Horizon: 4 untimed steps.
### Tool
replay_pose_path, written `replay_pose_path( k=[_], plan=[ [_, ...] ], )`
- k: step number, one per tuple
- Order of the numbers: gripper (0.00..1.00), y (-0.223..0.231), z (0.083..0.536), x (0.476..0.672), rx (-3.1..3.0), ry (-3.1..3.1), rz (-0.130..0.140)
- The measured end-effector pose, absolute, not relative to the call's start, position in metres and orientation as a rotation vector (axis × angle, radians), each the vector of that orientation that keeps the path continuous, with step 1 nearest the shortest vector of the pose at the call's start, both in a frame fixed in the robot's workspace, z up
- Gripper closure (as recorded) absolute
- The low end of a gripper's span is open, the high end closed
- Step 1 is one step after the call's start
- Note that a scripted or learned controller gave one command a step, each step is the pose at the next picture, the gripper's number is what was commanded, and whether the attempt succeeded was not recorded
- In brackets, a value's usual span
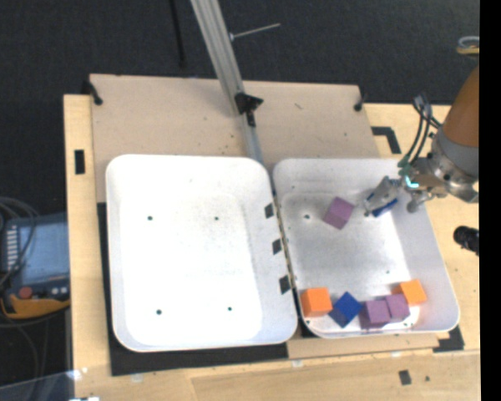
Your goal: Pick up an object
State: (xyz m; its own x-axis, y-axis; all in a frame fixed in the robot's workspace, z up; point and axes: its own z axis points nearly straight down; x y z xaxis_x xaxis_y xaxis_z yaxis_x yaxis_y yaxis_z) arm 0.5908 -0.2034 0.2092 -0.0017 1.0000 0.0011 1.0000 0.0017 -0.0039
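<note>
Hovering at the right bin's [417,224] upper right, the end effector [382,200], whose grip I cannot tell, has the lone purple cube [338,212] just to its left.

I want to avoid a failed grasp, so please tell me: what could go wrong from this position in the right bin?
1. The gripper sits beside the lone purple block, not over it; closing here may miss or only nudge it.
2. That block lies turned at an angle, so the fingers could push it away.
3. The blocks along the right bin's near wall are packed close, leaving little finger room.
</note>
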Motion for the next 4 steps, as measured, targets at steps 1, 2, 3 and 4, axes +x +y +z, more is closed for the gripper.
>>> replay_pose_path(
  k=[1,2,3,4],
  plan=[
    [0.0,-0.204,0.212,0.592,-2.218,-2.226,0.001],
    [0.0,-0.197,0.153,0.587,-2.219,-2.22,0.006],
    [0.0,-0.198,0.101,0.586,-2.222,-2.218,0.005],
    [1.0,-0.199,0.116,0.588,-2.231,-2.219,-0.003]
  ],
)
